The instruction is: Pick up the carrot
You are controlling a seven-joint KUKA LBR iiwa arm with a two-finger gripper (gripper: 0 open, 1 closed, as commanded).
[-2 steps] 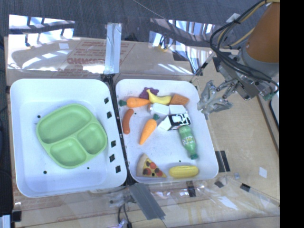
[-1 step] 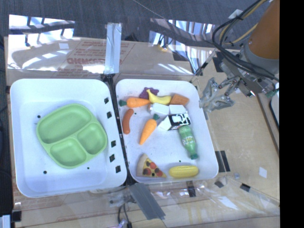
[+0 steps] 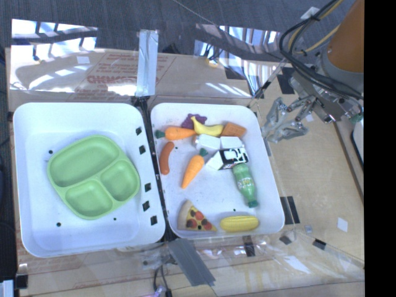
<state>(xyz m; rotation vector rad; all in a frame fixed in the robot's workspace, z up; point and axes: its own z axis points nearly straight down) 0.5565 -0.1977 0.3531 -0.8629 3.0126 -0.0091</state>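
bright, even | glare on bench (image 3: 55,54) top | slightly soft

Faint red print on the flattened cardboard (image 3: 117,73) behind the left bin (image 3: 25,166), well left of the gripper (image 3: 286,124); letters too blurred to read. Black-and-white markings on a small carton (image 3: 234,156) in the right bin (image 3: 272,190), likewise unreadable.

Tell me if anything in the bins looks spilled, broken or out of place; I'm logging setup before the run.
Nothing stands out. The toy foods, including the carrot, lie loosely jumbled inside the right bin, none over its rim. The green plate sits flat in the left bin.
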